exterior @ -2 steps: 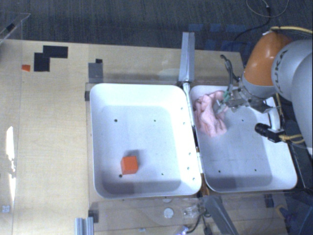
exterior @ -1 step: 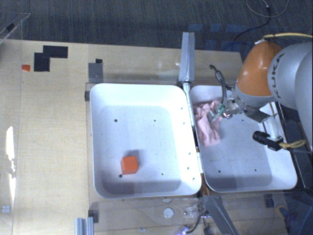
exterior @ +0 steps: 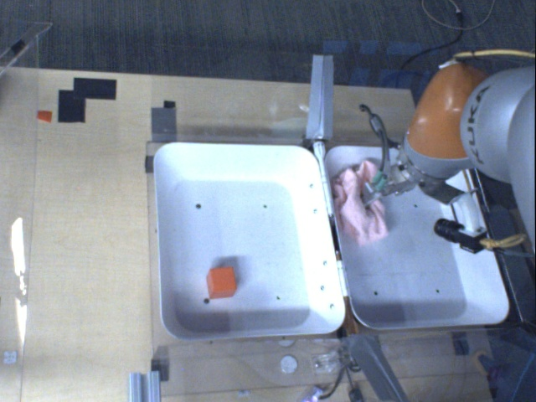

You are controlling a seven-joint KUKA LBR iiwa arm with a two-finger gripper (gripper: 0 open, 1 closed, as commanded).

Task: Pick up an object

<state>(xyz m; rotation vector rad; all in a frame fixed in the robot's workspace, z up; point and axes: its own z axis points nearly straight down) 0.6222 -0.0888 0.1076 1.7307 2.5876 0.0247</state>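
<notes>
A crumpled pink cloth (exterior: 360, 206) lies in the right bin (exterior: 435, 296), against its left wall. My gripper (exterior: 377, 182) reaches in from the right and sits at the cloth's upper right edge, touching or just over its bunched top. The wrist blocks the contact point. An orange cube (exterior: 222, 282) rests in the left bin (exterior: 251, 174), near its front left corner, far from the gripper.
A grey divider post (exterior: 319, 99) stands behind the seam between the two bins. A black cable fitting (exterior: 456, 231) hangs from the arm over the right bin. Black and orange markers (exterior: 79, 99) lie on the bench at the far left.
</notes>
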